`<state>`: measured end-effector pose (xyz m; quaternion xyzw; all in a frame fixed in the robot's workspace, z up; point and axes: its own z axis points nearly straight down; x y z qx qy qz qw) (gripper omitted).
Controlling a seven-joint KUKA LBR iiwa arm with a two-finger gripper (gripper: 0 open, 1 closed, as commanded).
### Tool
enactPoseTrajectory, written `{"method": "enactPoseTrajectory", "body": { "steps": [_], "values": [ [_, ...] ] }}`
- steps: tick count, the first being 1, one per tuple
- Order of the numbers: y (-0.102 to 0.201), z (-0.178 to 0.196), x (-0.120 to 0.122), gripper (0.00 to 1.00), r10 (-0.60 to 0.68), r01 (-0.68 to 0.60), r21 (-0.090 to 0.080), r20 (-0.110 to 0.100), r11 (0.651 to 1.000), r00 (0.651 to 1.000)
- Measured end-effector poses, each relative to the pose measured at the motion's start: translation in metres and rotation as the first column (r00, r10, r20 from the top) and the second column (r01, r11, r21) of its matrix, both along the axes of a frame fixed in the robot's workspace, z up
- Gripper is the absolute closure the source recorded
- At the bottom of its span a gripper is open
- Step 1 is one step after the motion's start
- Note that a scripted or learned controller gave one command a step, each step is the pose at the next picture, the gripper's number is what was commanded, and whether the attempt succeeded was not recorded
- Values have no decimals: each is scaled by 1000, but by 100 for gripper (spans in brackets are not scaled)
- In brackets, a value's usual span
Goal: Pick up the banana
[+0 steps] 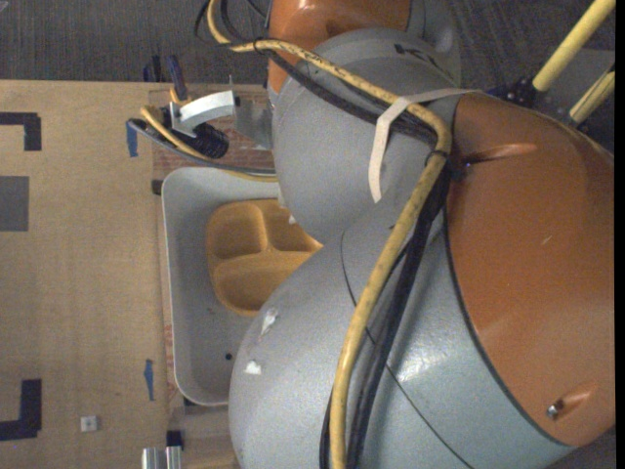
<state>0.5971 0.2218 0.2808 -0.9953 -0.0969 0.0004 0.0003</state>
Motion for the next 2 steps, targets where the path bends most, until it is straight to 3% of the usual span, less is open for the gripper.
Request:
{"method": "enactPoseTrajectory", "body": {
  "steps": [1,2],
  "values": [
    [3,17,35,100,50,-50,1,1,999,999],
    [2,-76,13,100,5,-5,0,-3,1000,1000]
  ]
}}
